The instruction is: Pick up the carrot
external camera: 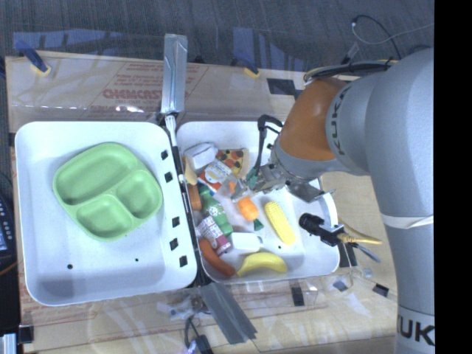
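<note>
The carrot [248, 209] is a small orange piece lying in the middle of the right bin [324, 253], between a yellow corn cob [279, 222] and a pile of small packets. My gripper [254, 181] hangs low inside the right bin, just above and behind the carrot, close to it. The grey arm with its orange band reaches in from the right and hides the bin's back right part. Nothing is visibly held.
The right bin also holds a banana [261, 263] and a red sausage [216, 257] at the front, a pizza slice [231, 158] at the back, and several packets on the left. A green divided plate [109, 190] lies in the left bin [44, 271].
</note>
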Controlling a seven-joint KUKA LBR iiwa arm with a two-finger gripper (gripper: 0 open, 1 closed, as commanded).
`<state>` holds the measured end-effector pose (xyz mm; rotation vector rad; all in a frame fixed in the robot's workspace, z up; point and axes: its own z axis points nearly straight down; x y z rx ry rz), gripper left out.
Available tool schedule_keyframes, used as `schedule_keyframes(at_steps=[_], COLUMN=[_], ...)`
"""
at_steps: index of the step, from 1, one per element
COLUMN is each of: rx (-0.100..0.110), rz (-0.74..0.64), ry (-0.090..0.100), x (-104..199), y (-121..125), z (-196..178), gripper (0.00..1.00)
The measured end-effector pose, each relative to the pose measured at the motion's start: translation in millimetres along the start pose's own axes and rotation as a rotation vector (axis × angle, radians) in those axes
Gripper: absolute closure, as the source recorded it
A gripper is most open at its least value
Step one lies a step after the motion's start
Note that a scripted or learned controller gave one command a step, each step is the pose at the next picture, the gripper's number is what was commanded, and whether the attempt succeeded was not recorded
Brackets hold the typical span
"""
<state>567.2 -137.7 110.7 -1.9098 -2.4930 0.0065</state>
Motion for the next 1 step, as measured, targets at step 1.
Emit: schedule_keyframes(at_steps=[1], rx=[-0.007], rz=[-0.15], ry=[0.0], x=[46.7], y=[-58.2], z=[-143.1], gripper=[1.0])
